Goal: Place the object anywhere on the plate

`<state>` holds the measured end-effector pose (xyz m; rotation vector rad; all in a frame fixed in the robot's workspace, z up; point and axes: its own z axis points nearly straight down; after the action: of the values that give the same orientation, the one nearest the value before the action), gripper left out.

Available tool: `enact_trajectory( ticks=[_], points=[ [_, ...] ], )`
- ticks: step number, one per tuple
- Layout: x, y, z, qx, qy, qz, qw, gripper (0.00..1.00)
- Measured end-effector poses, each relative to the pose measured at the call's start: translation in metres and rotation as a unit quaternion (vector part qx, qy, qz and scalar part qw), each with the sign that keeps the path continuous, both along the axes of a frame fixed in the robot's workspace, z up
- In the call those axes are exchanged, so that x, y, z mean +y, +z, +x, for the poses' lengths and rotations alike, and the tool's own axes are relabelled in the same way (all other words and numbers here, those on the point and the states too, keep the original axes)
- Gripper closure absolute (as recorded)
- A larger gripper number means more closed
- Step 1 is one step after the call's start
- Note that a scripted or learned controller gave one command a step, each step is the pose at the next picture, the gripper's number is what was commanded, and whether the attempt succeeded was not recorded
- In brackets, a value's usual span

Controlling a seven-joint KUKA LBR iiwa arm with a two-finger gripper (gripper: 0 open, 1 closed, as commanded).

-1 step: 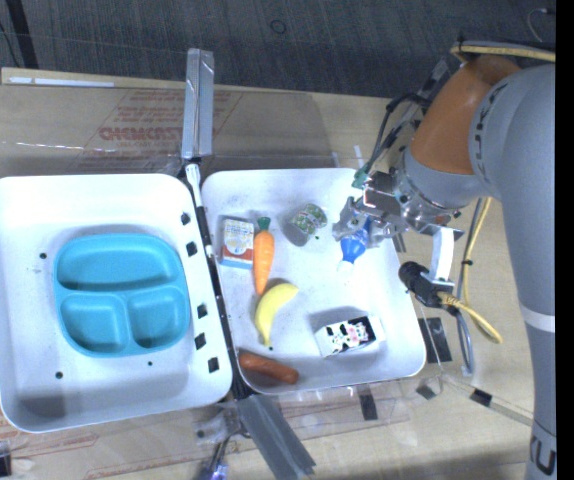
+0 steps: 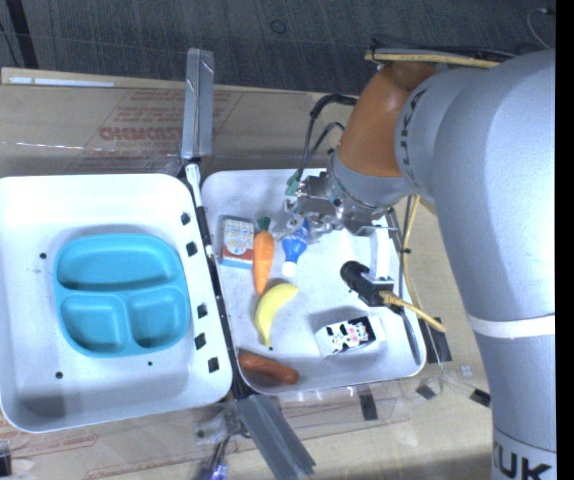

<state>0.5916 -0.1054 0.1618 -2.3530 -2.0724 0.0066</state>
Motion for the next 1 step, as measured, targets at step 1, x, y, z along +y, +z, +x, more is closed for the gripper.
enact_trajectory(
  ticks=[1],
  points=[
    [0.0928, 0.0292, -0.0106, -0.001, -0.040, -0.0009, 0.9992, 1.00]
  ],
)
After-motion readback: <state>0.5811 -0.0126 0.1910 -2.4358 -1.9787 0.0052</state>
